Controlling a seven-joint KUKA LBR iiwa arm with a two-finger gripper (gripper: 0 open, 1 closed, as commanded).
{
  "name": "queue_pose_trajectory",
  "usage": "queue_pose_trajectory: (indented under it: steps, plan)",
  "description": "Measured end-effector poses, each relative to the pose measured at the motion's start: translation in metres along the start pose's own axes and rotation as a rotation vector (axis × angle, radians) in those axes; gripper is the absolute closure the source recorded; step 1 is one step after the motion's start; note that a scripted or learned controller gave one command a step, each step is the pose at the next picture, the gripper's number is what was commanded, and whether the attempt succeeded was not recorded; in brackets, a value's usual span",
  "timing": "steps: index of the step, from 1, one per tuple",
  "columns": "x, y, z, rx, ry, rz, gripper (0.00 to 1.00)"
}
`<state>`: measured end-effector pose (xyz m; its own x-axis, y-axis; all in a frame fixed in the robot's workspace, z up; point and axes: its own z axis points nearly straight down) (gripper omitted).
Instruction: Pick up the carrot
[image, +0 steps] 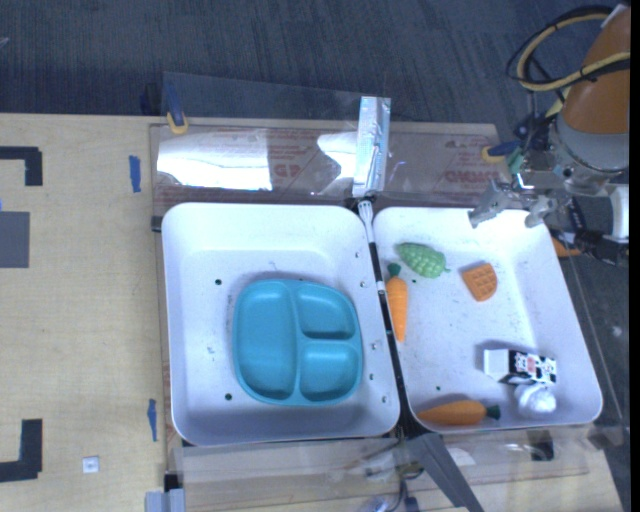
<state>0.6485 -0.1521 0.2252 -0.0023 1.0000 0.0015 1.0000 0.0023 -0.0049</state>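
Two carrots lie in the right bin (560, 300). One carrot (397, 306) rests along the bin's left wall, green top pointing to the back. The other carrot (452, 412) lies crosswise at the front wall, its green top to the right. My gripper (511, 212) hangs over the bin's back right corner, far from both carrots. Its fingers stand apart with nothing between them. The grey arm with its orange band (602, 95) comes in from the upper right.
A green leafy toy (421, 260) and an orange waffle-like piece (481, 281) lie toward the back of the right bin. A black-and-white toy (522, 366) and a white lump (539, 400) sit at its front right. The left bin (190, 300) holds a blue divided plate (298, 340).
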Motion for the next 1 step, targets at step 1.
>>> queue_pose_trajectory:
  steps: [1]
  plan:
    - [0.0507, -0.0514, 0.1268, -0.004, -0.002, -0.375, 0.0]
